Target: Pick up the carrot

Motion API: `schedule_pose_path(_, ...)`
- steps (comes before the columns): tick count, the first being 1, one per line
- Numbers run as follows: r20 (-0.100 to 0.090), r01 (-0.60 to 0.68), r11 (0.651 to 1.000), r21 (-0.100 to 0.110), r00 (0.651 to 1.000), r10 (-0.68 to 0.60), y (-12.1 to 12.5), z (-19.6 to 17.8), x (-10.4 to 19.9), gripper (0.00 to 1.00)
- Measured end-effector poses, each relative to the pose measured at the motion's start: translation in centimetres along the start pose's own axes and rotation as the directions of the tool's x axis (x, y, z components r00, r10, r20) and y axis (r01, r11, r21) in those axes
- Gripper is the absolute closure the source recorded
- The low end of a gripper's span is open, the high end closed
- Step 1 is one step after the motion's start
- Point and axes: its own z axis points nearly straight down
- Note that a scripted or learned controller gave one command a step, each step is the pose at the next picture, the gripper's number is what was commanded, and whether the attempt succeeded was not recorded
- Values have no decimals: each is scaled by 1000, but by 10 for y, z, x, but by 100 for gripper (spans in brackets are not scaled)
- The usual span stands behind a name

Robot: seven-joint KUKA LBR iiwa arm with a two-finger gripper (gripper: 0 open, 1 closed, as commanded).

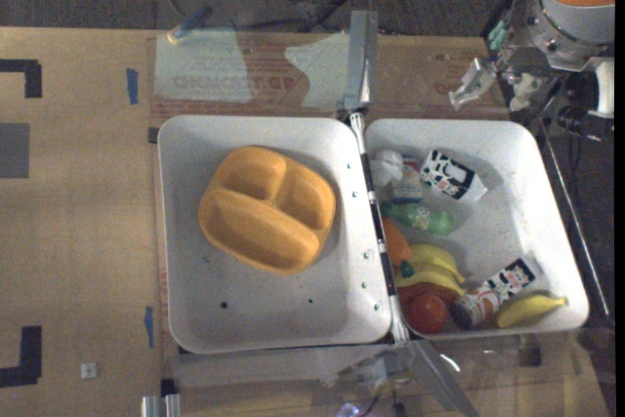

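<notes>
— While the gripper hangs with fingers spread, where's the carrot?
— Well below-left of it, in the right bin, beside two bananas, one tomato, two cartons.

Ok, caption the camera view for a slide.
Gripper poised above the right bin, carrot unpicked among toy food; yellow plate in left bin.

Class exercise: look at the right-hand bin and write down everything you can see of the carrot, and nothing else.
The carrot shows as a small orange, smooth-looking piece, plastic by its look, lying against the right bin's left wall. Most of it is hidden: a green bottle lies just above it and a yellow banana overlaps its lower end. Its full shape cannot be told. The gripper is well away, above the bin's far edge.
</notes>
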Motion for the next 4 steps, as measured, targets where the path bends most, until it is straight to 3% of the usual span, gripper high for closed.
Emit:
schedule_pose_path(1, -1, 174, 985, 3, 985, -174, 4, 98, 69, 0)
schedule_pose_path(2, 0, 476, 879, 0, 879, -476, 5, 96, 153, 0)
schedule_pose_path(3, 1, 618, 786, -2, 786, -618, 5, 109, 223, 0)
schedule_pose_path(4, 7, 821, 571, -13, 572, -821, 0, 168, 237, 0)
